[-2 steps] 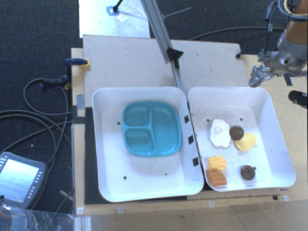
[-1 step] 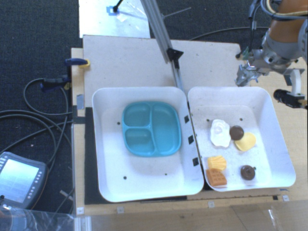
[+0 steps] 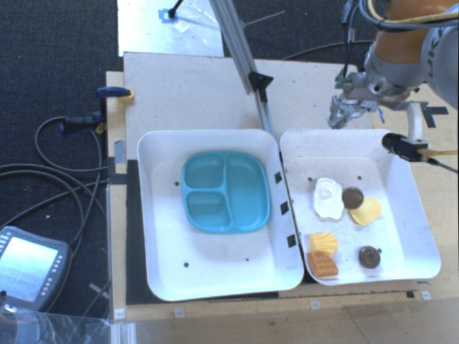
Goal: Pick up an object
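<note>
Fig. Candidate objs. lie in the right bin: white egg-like piece touching a brown ball, w/ a pale yellow piece just beside the ball; nearer the front wall, a yellow ridged piece above an orange waffle, and a second brown piece apart to their right. None is lifted; all rest on the bin floor. Left bin carries a teal divided plate. The hand hangs above the desk just past the right bin's far rim, well apart from the objs.; nothing sits between its fingers, and whether they are spread or pressed together cannot be told at this res. Step in hand, as judged: approach, pre-grasp. Next move calls for travel over the bin toward one obj., then descent. The lone brown piece looks the easier target; the egg/ball pair risks a nudge.
</note>
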`<action>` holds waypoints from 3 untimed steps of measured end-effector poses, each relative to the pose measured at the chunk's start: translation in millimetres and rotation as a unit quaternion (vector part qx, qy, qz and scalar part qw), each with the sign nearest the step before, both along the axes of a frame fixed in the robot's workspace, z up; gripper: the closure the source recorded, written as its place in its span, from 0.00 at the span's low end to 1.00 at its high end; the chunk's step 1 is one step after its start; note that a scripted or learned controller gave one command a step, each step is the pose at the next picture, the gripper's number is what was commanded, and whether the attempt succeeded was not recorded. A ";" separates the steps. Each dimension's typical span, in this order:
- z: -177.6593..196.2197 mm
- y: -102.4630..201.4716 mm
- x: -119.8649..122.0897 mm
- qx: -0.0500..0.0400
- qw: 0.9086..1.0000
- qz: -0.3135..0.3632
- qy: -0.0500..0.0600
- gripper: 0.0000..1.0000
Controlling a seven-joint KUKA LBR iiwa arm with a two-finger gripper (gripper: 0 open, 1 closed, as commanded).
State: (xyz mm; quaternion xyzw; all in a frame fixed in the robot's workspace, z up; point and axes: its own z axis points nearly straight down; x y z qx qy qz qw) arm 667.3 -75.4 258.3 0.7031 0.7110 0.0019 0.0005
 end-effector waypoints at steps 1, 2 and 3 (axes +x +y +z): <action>-9.2 58.3 -13.8 0.000 1.000 0.000 0.002 1.00; -23.7 108.9 -17.3 0.000 1.000 0.000 0.002 1.00; -18.3 162.8 -12.6 0.000 1.000 0.000 0.000 1.00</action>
